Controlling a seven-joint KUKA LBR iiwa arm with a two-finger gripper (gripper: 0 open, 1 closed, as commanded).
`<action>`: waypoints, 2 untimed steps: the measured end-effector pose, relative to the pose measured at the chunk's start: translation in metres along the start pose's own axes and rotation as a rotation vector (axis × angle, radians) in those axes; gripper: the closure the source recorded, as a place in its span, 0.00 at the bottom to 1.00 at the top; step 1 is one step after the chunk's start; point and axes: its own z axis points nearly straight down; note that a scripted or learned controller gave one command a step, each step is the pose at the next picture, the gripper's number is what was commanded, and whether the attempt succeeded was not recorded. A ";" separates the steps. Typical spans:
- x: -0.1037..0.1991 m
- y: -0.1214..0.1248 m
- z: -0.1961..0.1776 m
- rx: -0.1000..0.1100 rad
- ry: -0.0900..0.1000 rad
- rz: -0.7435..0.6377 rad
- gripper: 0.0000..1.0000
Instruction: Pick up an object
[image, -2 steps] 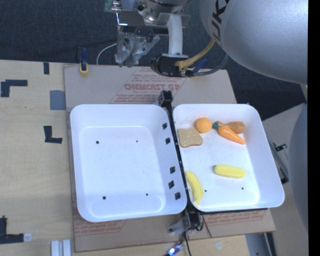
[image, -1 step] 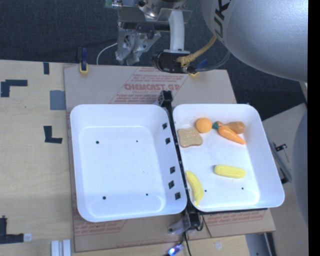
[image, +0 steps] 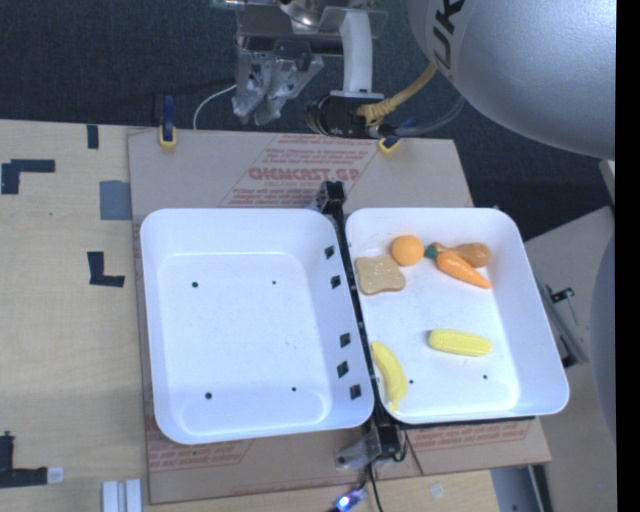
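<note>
The right bin (image: 528, 300) holds several toy foods. A slice of toast (image: 379, 275) lies at its far left, with an orange ball (image: 406, 250) just beside it. An orange carrot (image: 463, 268) lies at the far side against a small brown piece (image: 476, 253). Nearer the front are a yellow corn cob (image: 460, 343) and a banana (image: 389, 372) by the left wall. My gripper (image: 266, 92) hangs well beyond the bins, over the dark floor past the far edge of the cardboard. It is open and holds nothing.
The left bin (image: 240, 330) stands beside the right one, with black clips (image: 345, 340) along their shared wall. Both rest on a cardboard sheet (image: 300, 175) clamped at the far edge. Cables (image: 395, 105) trail behind, and the grey arm (image: 540, 60) looms at top right.
</note>
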 end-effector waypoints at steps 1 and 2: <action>0.001 0.000 -0.010 0.001 -0.001 -0.002 1.00; 0.001 0.000 -0.019 0.002 -0.003 -0.004 1.00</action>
